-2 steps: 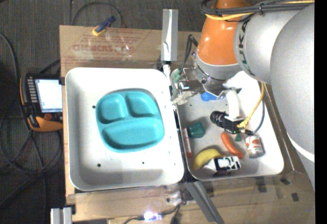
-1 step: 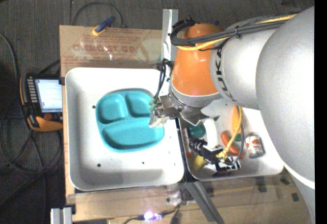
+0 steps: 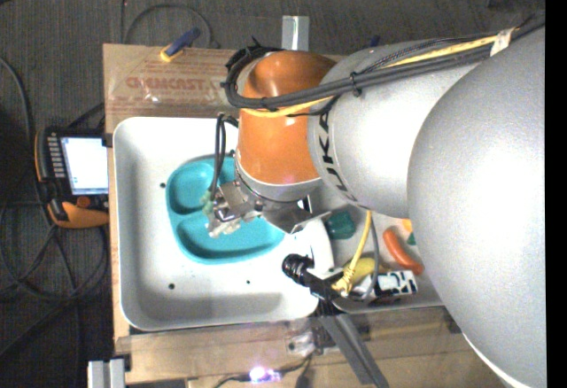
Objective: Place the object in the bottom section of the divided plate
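The hand (image 3: 221, 216) hangs low over the turquoise divided plate (image 3: 190, 191), which lies in the left white bin (image 3: 142, 289). Whether it is apart or together I cannot tell, and no object shows up clearly in it. The plate spreads beneath and to the left of the hand. To the hand's right, in the other bin, lie an orange carrot-like piece (image 3: 400, 252), a teal item (image 3: 339, 223) and a yellow piece (image 3: 354, 267). Left of the bins sits a handheld screen unit (image 3: 75, 166).

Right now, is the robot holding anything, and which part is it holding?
It cannot be told. The end effector hangs over the blue divided plate in the left white bin, but its tip is too small and blurred to show any object.
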